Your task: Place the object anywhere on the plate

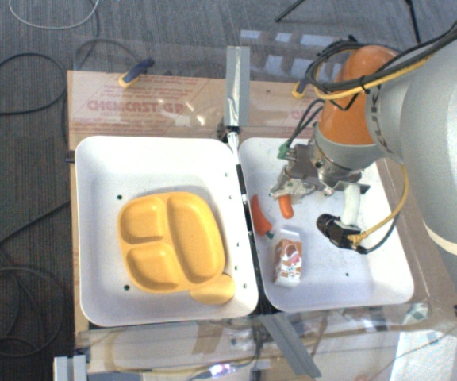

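Camera view: gripper (286,198) sits over right white bin (387,280) near its left wall, fingers pinching small orange carrot-shaped piece (286,206). Yellow compartmented plastic plate (171,240) lies in left white bin (101,165). Small printed carton (289,261) lies toward right bin's front-left corner.

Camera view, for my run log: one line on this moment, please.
hand over right bin | small orange object at its tips | carton, carrot lying nearby | yellow plate in left bin
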You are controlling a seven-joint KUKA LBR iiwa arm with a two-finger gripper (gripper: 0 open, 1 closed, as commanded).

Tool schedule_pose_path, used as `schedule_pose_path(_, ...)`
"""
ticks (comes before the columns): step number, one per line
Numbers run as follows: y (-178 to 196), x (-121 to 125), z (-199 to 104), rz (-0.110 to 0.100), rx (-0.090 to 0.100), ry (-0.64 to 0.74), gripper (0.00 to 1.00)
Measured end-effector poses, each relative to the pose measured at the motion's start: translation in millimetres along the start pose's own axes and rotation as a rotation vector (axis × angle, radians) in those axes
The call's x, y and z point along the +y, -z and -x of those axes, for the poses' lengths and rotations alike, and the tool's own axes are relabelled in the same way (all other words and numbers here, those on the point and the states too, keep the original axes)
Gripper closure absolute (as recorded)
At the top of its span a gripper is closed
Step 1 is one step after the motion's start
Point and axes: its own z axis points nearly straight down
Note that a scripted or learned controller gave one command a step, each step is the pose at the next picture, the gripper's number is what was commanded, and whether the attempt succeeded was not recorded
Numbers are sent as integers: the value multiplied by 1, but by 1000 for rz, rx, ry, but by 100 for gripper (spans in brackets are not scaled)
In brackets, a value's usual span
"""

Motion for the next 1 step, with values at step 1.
schedule_pose_path(1,0,-34,-71,0,1,-30,100)
